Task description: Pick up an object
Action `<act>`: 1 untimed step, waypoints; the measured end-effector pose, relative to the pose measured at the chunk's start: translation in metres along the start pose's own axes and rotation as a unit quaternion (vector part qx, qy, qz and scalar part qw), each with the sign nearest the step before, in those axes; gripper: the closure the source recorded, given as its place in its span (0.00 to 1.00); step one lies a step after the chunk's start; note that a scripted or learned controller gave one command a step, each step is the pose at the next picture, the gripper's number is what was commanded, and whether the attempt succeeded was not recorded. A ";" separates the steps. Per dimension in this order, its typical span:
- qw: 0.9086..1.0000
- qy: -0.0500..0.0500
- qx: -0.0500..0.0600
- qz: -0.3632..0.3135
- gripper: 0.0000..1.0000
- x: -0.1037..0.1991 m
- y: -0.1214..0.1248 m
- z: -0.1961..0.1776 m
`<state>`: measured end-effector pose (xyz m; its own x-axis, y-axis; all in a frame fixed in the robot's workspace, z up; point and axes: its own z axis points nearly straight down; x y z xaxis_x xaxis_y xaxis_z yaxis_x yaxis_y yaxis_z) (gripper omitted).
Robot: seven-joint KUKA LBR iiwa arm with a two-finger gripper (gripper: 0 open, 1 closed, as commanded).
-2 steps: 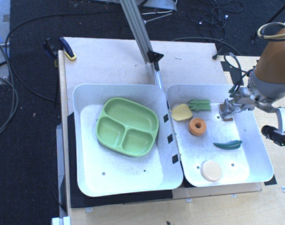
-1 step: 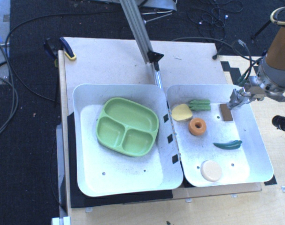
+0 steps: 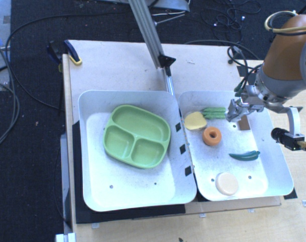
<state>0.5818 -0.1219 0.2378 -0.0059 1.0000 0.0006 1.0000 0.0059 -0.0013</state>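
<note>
Overhead, you had the gripper [image 3: 237,112] hanging over the right bin [image 3: 273,178], near its far edge; whether it was wide, narrow or holding anything, you could not tell. Just to its left lay a green bean pod [image 3: 213,112], with a yellow piece [image 3: 195,120] beyond that. An orange ring [image 3: 212,136] sat nearer the camera and left of it, a dark green pepper [image 3: 245,156] below it, and a cream disc [image 3: 227,183] farthest toward you. Well to its left, the other bin [image 3: 92,185] held a green divided plate [image 3: 137,136].
</note>
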 end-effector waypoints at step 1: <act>1.000 0.000 -0.001 -0.001 1.00 0.055 0.004 -0.007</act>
<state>0.5858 -0.0674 0.2445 -0.0074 1.0000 0.0007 1.0000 0.0074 0.0004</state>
